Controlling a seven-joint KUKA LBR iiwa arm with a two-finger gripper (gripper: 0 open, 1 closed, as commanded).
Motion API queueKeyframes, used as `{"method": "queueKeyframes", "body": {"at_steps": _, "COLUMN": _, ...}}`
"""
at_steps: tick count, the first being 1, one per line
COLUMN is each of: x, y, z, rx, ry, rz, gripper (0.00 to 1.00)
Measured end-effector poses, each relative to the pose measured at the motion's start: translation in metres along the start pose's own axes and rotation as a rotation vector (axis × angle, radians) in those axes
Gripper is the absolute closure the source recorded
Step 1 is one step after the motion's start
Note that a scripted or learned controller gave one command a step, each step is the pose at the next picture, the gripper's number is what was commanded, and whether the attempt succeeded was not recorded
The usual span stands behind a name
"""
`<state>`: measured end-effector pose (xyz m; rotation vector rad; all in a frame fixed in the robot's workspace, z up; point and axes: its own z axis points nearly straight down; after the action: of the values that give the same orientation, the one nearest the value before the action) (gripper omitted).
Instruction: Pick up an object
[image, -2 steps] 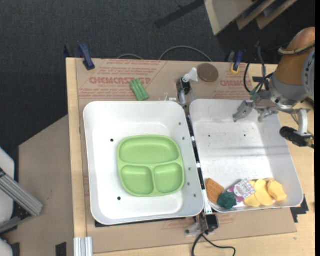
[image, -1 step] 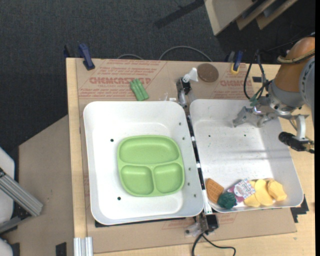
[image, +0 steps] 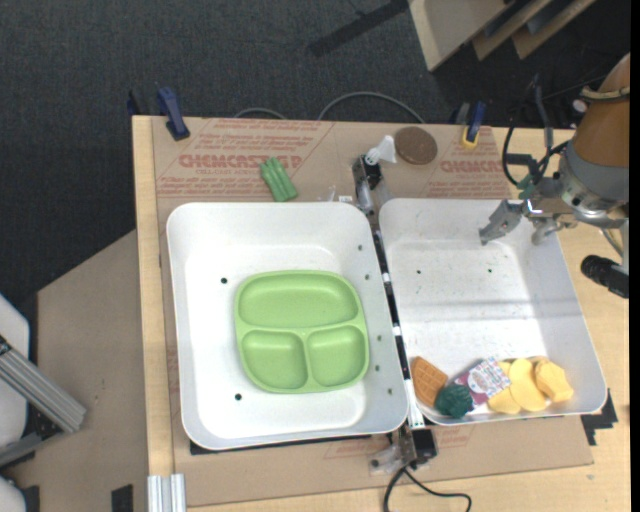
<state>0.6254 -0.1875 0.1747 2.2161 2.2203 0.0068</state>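
With its jaws spread and holding nothing, the gripper (image: 516, 224) hangs over the far edge of the right bin (image: 480, 290), so the approach is in hand: next, reach toward the toy food pile (image: 500, 385) well nearer the camera

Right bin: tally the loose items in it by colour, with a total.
Yellow pieces: 3, as far as the cluster lets me tell
Orange-tan waffle-like piece: 1
Dark green piece: 1
Pink and white packet: 1
Total: 6
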Motion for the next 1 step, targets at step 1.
{"method": "queueKeyframes", "body": {"at_steps": 1, "x": 0.0212, "y": -0.0077, "z": 0.0407, "rx": 0.010, "ry": 0.002, "rz": 0.001, "gripper": 0.00}}
